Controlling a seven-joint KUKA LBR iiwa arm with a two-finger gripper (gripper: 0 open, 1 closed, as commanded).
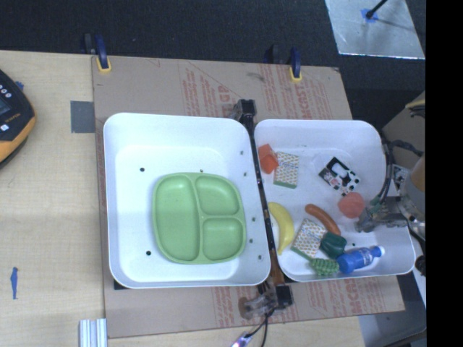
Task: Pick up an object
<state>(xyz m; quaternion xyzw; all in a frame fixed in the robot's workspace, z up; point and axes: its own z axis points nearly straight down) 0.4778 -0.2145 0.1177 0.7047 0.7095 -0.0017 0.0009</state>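
Two shallow white bins stood side by side on a cardboard sheet [217, 85] laid over the wooden bench [43, 215]. The left bin [130, 132] held a green divided plate [199, 217] with three compartments, lying flat near the middle of its floor.

The right bin [311, 132] held the loose objects. An orange block [268, 159] lay near the upper left corner, touching a patterned card [286, 170] just to its right. A black-and-white item [338, 175] lay toward the upper right. A pinkish-red ball [351, 205] rested near the right wall. A toy hot dog [323, 217] lay at a slant near the middle, and a yellow banana [283, 226] lay against the left wall. A second patterned card [309, 237] sat between the banana and a dark green object [333, 245]. A green ridged piece [325, 267] and a blue bottle [359, 259] lay along the near wall, the bottle on its side.

The gripper [382, 217] stood at the right edge of the right bin, just beside the pinkish-red ball and above the blue bottle. Its metal parts were blurred and partly cut off at the frame's edge; how wide the jaws stood could not be told, and no object was seen between them. A yellow-and-black device [11, 121] sat at the bench's far left. Blue clamps [102, 55] pinned the cardboard's far edge.
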